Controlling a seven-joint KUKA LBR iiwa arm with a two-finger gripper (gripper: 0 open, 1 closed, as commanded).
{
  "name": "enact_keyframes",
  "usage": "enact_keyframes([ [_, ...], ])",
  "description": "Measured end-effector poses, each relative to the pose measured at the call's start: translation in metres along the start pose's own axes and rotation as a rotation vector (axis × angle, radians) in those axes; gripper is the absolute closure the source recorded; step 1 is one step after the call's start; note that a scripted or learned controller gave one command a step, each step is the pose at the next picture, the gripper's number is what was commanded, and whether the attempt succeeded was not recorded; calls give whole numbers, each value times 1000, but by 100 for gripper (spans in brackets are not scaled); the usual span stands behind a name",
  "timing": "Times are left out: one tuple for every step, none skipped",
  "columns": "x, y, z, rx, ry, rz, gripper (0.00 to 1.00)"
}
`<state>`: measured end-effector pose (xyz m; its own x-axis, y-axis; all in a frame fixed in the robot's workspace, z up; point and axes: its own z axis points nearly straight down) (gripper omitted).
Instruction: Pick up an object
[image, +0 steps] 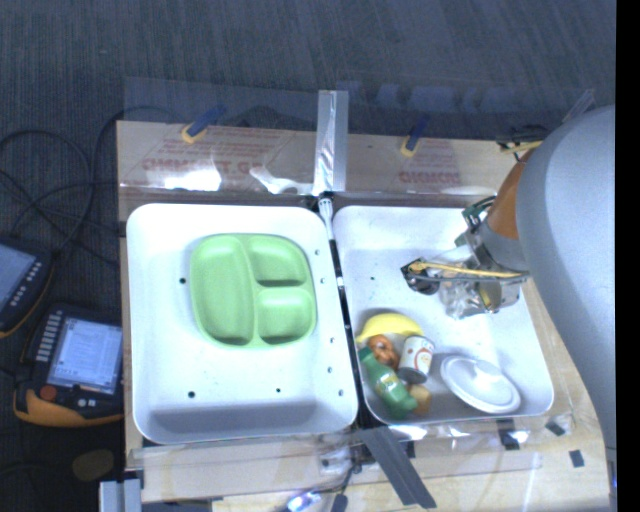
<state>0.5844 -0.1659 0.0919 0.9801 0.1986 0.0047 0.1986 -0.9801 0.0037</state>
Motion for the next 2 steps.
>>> enact_keyframes([
  [36,-102,-91,4,-9,-39,100],
  [-56,-85,-61,7,-12,0,100],
])
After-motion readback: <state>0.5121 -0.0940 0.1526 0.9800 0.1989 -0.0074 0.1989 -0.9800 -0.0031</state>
